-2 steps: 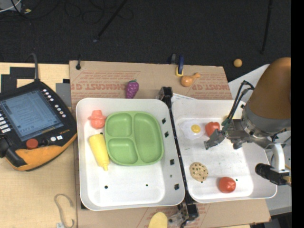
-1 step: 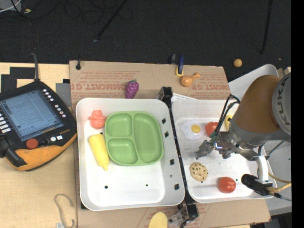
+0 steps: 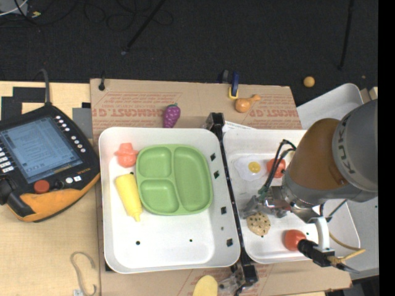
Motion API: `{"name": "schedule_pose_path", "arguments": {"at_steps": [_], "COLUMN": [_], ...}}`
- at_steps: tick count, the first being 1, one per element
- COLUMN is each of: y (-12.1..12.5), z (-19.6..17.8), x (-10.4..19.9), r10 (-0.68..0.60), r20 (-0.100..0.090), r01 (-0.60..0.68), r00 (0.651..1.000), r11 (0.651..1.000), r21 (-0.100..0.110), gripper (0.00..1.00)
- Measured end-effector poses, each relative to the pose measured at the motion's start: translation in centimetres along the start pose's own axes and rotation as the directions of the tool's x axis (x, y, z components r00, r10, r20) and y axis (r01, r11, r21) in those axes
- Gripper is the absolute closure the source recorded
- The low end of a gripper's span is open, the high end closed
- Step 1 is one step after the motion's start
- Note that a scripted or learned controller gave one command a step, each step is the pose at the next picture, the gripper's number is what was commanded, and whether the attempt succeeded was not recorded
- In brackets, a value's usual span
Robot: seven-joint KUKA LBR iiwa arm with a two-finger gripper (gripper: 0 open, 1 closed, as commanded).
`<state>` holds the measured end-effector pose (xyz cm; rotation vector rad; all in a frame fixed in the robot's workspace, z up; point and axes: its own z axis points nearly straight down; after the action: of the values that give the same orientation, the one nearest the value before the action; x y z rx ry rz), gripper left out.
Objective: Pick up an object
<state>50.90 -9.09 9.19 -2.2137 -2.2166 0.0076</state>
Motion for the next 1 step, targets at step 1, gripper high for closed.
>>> {"name": "schedule_pose_path", "arguments": {"at_steps": [1], "y": [-0.10], "z": [0.52], "x": [-0.04], "r10": [0.006], "r20": [0.001], "r01": [-0.006], "r00": [1.000], "r11": [1.000], "r21": [-0.005], "gripper": [0.00]}}
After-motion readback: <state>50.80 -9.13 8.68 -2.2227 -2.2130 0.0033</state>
